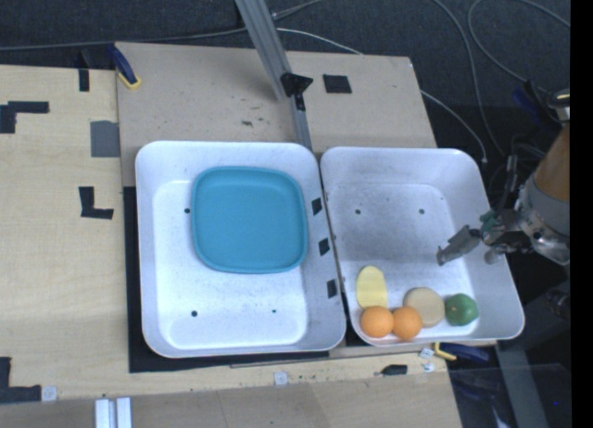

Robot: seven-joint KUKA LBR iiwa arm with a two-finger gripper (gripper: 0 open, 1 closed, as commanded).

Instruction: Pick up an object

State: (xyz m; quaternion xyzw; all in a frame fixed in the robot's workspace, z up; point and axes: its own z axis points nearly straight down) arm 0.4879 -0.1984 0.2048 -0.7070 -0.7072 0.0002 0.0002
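Several small objects lie along the front of the right bin (398, 190): a pale yellow piece (372, 285), two orange balls (376, 321) (407, 323), a beige round object (425, 304) and a green ball (460, 308). My gripper (471, 243) hangs over the right side of this bin. It is above and slightly behind the green ball and touches none of the objects. Nothing shows in its grasp.
The left bin (162, 259) holds a blue square plate (248, 219). A grey metal bar (269, 37) slants down from the top to the gap between the bins. Cables lie on the dark floor at the upper right. The arm's wrist (548, 199) stands at the right edge.
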